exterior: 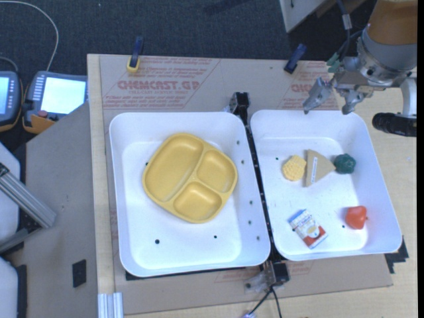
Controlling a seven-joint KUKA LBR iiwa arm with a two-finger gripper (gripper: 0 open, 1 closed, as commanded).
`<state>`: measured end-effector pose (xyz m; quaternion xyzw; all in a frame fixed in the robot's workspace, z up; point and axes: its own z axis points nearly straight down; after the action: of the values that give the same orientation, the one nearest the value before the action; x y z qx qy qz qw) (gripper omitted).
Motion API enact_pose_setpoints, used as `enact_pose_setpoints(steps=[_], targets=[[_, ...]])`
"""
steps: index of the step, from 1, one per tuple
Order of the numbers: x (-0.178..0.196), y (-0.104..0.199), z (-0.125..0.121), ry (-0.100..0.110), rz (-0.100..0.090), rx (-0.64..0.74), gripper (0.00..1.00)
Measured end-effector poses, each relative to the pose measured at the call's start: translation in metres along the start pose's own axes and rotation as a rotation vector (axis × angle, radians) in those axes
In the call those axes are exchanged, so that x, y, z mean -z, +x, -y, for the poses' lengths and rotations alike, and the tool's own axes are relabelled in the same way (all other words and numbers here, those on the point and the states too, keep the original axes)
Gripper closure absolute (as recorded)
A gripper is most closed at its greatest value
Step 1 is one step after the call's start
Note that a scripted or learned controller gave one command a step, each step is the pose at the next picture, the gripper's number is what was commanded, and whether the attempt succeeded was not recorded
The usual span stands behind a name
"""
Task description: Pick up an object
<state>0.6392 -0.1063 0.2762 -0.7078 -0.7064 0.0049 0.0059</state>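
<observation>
- Objects in the right bin: we see a round yellow cracker and a tan wedge below the end effector.
- A green piece lies below it too, a red piece farther down.
- The end effector hangs over the bin's far rim, fingers spread, grasping nothing.
</observation>
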Motion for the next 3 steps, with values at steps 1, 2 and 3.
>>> enact_pose_setpoints(steps=[1, 2, 3], targets=[[0.009, 0.000, -0.001, -0.014, 0.001, 0.002, 0.00], [-0.038, -0.008, 0.000, -0.010, 0.001, 0.001, 0.00], [-0.081, -0.003, 0.000, -0.010, 0.001, 0.002, 0.00]])
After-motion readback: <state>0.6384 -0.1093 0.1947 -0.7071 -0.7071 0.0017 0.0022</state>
